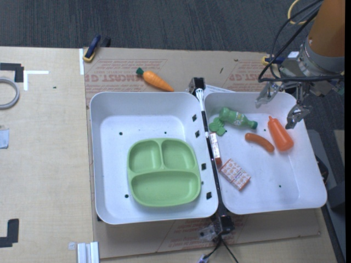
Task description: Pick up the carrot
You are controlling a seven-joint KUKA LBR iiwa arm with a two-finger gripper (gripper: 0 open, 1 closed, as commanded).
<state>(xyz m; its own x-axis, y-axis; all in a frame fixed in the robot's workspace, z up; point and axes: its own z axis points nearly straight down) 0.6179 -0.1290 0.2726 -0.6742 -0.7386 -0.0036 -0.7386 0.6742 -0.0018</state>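
Observation:
An orange carrot with a green top (154,79) lies on the cardboard behind the left bin (104,158), outside both bins. A second orange-red tapered piece (280,134) lies in the right bin (307,190) near its far right side. My gripper (281,106) hangs over the back of the right bin, just above and behind that piece. It is open, one finger (266,95) to the left and the other (296,115) to the right, with nothing between them.
The right bin also holds a green bottle (237,118), a small green leafy piece (218,127), a sausage (259,142) and a checkered box (235,173). A green divided plate (163,172) sits in the left bin. A blue clip (92,48) lies at the cardboard's back left.

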